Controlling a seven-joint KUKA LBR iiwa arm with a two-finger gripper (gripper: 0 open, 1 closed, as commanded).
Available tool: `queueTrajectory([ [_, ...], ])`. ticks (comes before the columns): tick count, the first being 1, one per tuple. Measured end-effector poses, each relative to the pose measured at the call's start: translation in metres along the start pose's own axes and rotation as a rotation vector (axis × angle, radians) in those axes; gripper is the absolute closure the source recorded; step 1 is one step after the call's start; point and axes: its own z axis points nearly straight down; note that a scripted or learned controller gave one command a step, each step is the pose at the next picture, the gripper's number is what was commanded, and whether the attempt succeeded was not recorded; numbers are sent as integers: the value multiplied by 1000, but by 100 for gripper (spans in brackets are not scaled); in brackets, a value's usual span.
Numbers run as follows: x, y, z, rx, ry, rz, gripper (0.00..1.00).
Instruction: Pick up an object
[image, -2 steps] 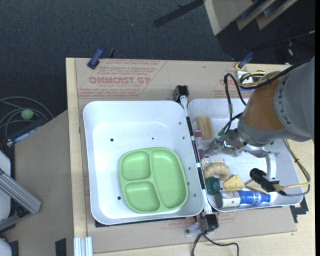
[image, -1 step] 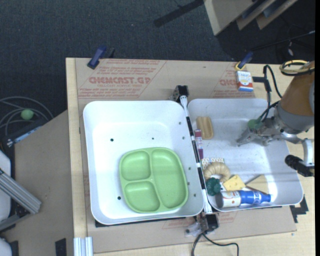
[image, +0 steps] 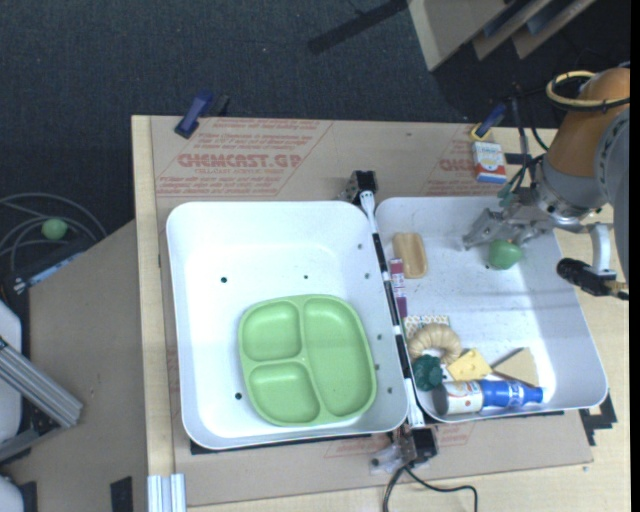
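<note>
In the right bin's (image: 560, 320) far part lies a small green ball (image: 504, 255). My gripper (image: 503, 238) hangs directly over it, touching or nearly touching its top; whether the ball is gripped is not visible. Nearer the front of that bin are a tan bread piece (image: 409, 254), a bagel-like ring (image: 433, 336), a yellow cheese wedge (image: 467, 366), a brown triangular slice (image: 516, 364), a dark green item (image: 428, 375) and a blue-and-white bottle (image: 492, 396) lying on its side.
A green divided plate (image: 305, 358) lies in the left bin (image: 210, 250). A maroon stick (image: 397, 285) rests along the divider between the bins. A small printed box (image: 488, 160) and a blue clip (image: 196, 114) sit on the bench behind.
</note>
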Motion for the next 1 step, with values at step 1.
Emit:
queueTrajectory([
  [1, -2, -26, -2, -13, -9, -1, 0],
])
